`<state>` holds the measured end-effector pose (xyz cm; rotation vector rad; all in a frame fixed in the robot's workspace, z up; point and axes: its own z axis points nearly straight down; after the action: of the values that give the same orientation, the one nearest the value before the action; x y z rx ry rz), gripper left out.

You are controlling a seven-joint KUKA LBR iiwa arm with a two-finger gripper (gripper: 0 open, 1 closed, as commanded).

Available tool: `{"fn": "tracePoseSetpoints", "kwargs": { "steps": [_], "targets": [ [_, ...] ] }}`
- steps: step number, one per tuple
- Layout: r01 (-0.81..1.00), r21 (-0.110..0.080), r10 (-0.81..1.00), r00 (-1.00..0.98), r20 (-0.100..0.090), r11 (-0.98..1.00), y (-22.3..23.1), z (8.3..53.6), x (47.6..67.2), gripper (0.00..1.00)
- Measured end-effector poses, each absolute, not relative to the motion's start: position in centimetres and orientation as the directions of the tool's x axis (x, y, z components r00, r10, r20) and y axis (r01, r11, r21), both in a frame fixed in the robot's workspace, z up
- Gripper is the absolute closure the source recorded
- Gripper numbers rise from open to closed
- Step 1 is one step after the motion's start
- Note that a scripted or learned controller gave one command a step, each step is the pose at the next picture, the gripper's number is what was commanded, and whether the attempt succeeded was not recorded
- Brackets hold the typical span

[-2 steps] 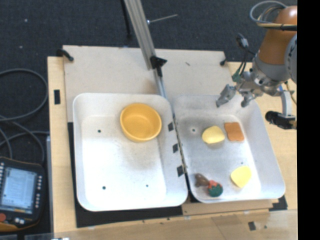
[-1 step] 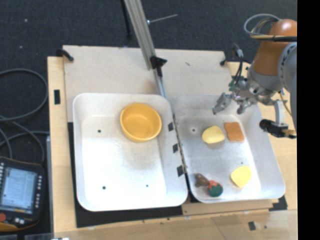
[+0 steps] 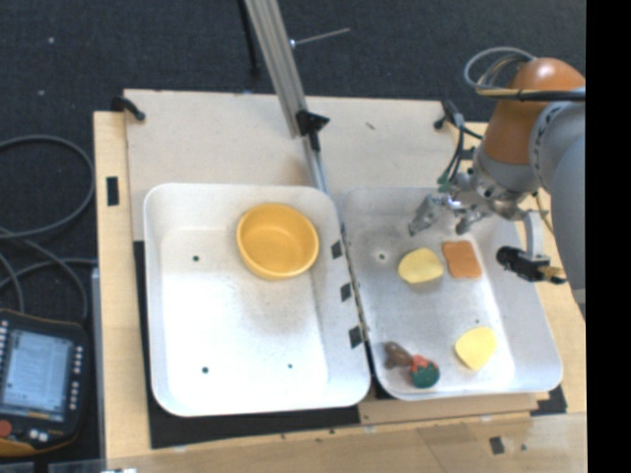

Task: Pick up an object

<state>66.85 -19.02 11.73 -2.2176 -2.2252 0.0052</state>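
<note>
My gripper (image 3: 441,221) hangs over the far part of the right bin (image 3: 532,358), open, with nothing between its fingers. Just in front of it lie a pale yellow piece (image 3: 421,266) and an orange-brown block (image 3: 461,259), side by side and apart from the fingers. Nearer the front of the same bin are a yellow wedge (image 3: 475,348) and a small brown object (image 3: 397,355) touching a green and red one (image 3: 424,371). A yellow bowl (image 3: 278,240) stands upright in the far part of the left bin (image 3: 177,363).
A slanted metal pole (image 3: 281,62) rises from the bench behind the gap between the bins. Cables and a control pendant (image 3: 35,368) lie off the bench at left. The arm's orange band (image 3: 527,106) is above the right bin's far corner.
</note>
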Motion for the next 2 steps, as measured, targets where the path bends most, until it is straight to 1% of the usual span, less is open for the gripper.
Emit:
{"fn": "tracePoseSetpoints", "kwargs": {
  "steps": [1, 2],
  "targets": [
    [1.000, 0.004, 1.000, -0.006, -0.006, 0.006, -19.1, 13.2, 67.0, 1.00],
    [1.000, 0.009, 1.000, -0.004, -0.002, 0.004, -19.3, 19.7, 67.6, 1.00]
  ]
}}
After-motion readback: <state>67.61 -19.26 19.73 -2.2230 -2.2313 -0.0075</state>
